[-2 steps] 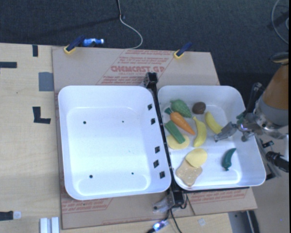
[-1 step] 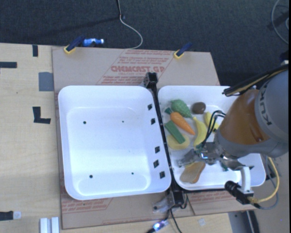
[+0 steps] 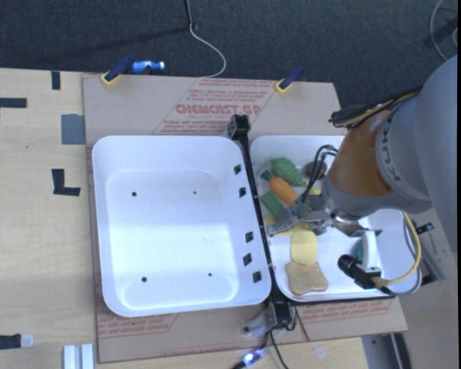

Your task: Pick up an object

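While gripper (image 3: 286,221) hovers, right bin (image 3: 334,294), toys

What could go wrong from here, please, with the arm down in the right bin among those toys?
The gripper sits low among crowded items: an orange carrot-like toy, green pieces and a yellow block lie close together, so it may pinch two or nudge one away. It also works near the divider between the bins, where a finger could catch. The tan bread-shaped toy might get pushed against the bin wall.
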